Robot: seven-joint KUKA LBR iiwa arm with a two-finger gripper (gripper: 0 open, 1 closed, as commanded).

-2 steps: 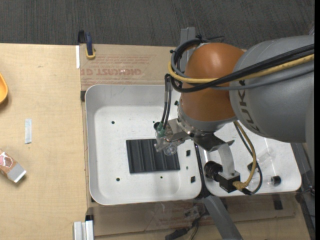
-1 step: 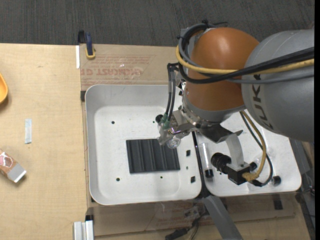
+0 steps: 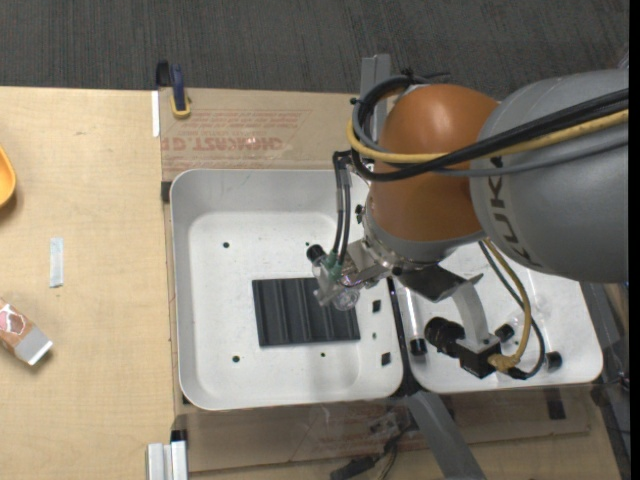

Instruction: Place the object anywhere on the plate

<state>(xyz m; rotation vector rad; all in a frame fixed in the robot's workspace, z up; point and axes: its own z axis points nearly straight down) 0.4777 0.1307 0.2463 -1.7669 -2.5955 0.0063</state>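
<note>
Object: a small clear, glassy item (image 3: pixel 340 286) with a faint purple tint sits directly below the pincer (image 3: pixel 333 276), over the right end of the plate.
Object axis: cannot be judged; the item is small, see-through and partly overlapped by the tool, so no long axis or pointing direction is readable.
Object look: translucent, irregular outline, pale highlights; its exact shape is unclear.
Plate: a dark, ribbed rectangular plate (image 3: pixel 295 313) lies flat in the left bin (image 3: pixel 200 298), nearer that bin's front edge and right wall. Its long side runs left to right and its ribs run front to back.
Pincer: pointing down at the plate's upper right corner, close to the clear item. Whether its fingers are apart or together, I cannot tell, and contact with the item cannot be confirmed.
Arm: the grey arm (image 3: pixel 570 188) with its orange band (image 3: pixel 430 163) enters from the right and covers the wall between the 2 bins and much of the right bin (image 3: pixel 570 343).
Cables: black and yellow cables (image 3: pixel 420 153) loop around the orange band.
Hidden or cut off: the right bin's rear portion is hidden by the arm; black fittings (image 3: pixel 455 340) below the wrist are hard to identify.
Desk: the wooden desk (image 3: pixel 90 348) left of the bins carries a small wrapped item (image 3: pixel 22 334) near its left edge, and an orange item (image 3: pixel 5 178) is cut off by that edge.
</note>
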